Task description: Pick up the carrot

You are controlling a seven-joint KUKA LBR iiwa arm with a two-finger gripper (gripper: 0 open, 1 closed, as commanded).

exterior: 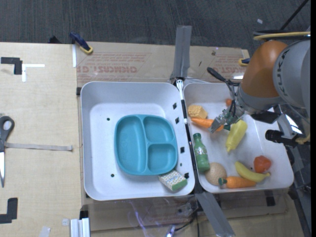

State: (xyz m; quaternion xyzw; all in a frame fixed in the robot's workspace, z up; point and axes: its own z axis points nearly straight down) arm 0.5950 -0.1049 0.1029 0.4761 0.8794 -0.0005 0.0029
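An orange carrot (201, 123) lies in the right bin (276, 181), near its left wall, pointing right. My gripper (220, 124) is down at the carrot's right end, touching or nearly touching it. A second orange carrot-like piece (238, 182) lies along the bin's front wall, well away from the gripper. The grey arm with its orange band (261, 73) reaches in from the right.
Around the gripper lie a yellow corn piece (197, 111), a yellow vegetable (236, 135), a green bottle (200, 152), a beige round item (215, 173), a banana (251, 172) and a red tomato (262, 163). The left bin (94, 98) holds a teal divided plate (146, 144) and a sponge (173, 180).
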